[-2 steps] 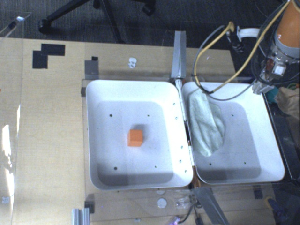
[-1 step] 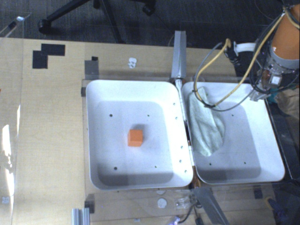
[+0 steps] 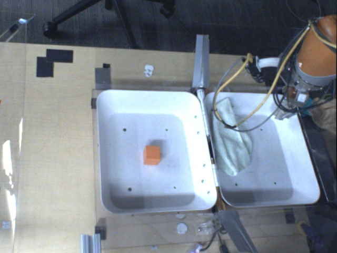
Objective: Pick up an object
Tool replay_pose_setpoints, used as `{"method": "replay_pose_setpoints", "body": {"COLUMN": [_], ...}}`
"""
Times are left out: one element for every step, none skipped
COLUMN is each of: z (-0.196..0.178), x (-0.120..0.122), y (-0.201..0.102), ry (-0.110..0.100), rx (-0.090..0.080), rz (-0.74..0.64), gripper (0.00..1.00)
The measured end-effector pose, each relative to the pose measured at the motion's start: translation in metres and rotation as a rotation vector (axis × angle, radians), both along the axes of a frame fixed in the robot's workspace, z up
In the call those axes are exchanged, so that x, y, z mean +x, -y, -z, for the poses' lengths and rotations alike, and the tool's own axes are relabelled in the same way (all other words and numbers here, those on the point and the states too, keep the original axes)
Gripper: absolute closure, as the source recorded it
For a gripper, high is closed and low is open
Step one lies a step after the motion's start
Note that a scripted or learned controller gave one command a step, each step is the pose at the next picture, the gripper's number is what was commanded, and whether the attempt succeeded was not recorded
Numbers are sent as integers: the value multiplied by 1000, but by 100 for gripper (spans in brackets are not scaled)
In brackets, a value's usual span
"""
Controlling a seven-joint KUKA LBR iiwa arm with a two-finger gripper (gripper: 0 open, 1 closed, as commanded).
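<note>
Gripper [image 3: 295, 101] on the grey-and-orange arm hangs over the right bin's [image 3: 274, 188] far corner, its grip state impossible to tell, with the approach apparently not begun; next comes a reach toward the cloth [image 3: 231, 141] or orange cube [image 3: 152, 155] in the left bin [image 3: 113, 141].

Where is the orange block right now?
The orange block lies near the middle of the left bin, apart from the cloth in the right bin.

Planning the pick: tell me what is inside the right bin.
A pale crumpled cloth lies along the right bin's left side. Anything beneath the cloth is covered and cannot be seen.
</note>
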State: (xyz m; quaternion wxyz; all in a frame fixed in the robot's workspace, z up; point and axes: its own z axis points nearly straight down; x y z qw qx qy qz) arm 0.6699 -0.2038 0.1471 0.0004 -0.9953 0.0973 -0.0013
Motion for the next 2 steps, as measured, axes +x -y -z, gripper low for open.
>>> {"method": "replay_pose_setpoints", "body": {"z": [-11,-22], "x": [2,3], "y": [-3,-6], "ry": [2,3], "rx": [0,-1], "rz": [-7,-14], "gripper": [100,100]}}
